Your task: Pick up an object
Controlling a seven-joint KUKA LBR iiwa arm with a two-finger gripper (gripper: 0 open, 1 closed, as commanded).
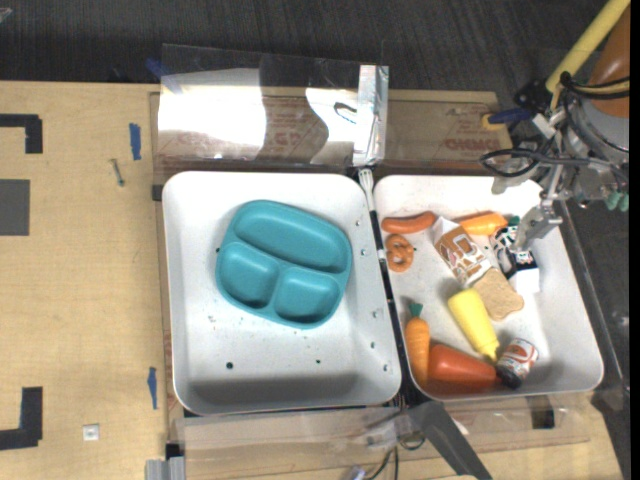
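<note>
Though illegible, orange print on carton [462, 252].

Grey robot arm [590, 118] with an orange band, seen at the right of the camera view.

We see pale grey, rounded metal on the arm's wrist section, topped by a curved orange band [612, 63] near the upper right corner. A pale yellow tube [590, 33] runs diagonally beside it. Black cables [520, 158] loop loosely off the wrist (several thin ones, tangled together), with a small blue fitting [508, 118] close to them. Below sits a boxy metallic grey mount, and from it a slim silver gripper [532, 226] tapers to a narrow end; its fine details are too small for us to make out.
</note>
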